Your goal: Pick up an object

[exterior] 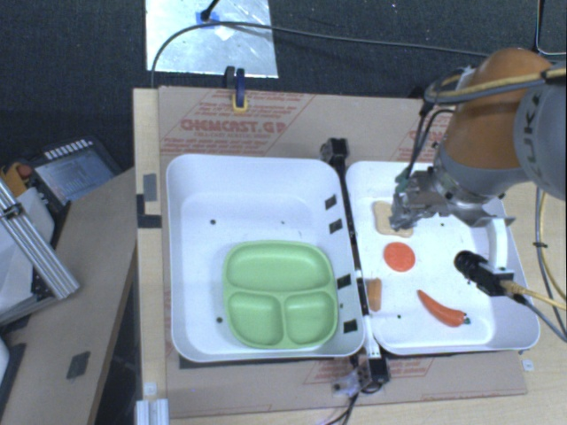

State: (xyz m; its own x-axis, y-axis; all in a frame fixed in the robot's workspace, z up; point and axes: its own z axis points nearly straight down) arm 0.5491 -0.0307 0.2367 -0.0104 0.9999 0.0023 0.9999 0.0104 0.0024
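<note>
Even, diffuse overhead light, moderately bright. The white bins (266, 184) come close to blowing out, little surface detail left on their floors. Shadows are soft and short, faint under the green tray (279, 292) and darker under the arm (496, 122). Hard glare on the foil sheet (211, 25) at top (patchy specular). Overall slightly soft and low-res; cardboard print (232, 124) barely legible. Dark carpet (71, 51) is noisy.

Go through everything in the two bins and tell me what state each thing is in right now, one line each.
green divided tray: flat in left bin, nothing in its compartments
tan piece: right bin, partly under the gripper
red disc: lying flat, untouched
red-orange pepper: lying on its side
small brown piece: at right bin's left wall
</note>
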